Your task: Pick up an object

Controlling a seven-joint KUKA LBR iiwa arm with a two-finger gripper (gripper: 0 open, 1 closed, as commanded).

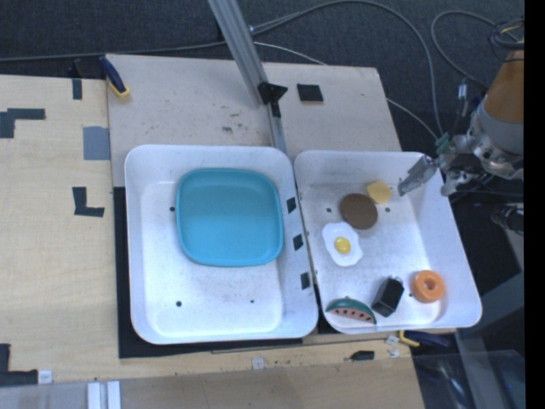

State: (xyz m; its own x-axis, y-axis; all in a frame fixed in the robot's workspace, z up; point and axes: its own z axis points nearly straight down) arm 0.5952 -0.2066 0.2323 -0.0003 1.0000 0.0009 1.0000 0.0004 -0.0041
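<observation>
The gripper (415, 177) is poised over the right bin's (443, 228) far edge, its opening not discernible and nothing seen held, evidently aimed at the yellow piece (378, 192) lying just beside it, touching the brown disc (358, 211).

the arm (509, 100) is cut off by the right edge, so just its wrist part and orange band are in frame; the gripper (417, 177) is small and blurred, and whether its fingers are parted cannot be told; the black block (388, 296) is too small to identify; the watermelon slice (352, 312) sits on the bin's near rim (400, 326), its lower edge hard to separate from it
</observation>
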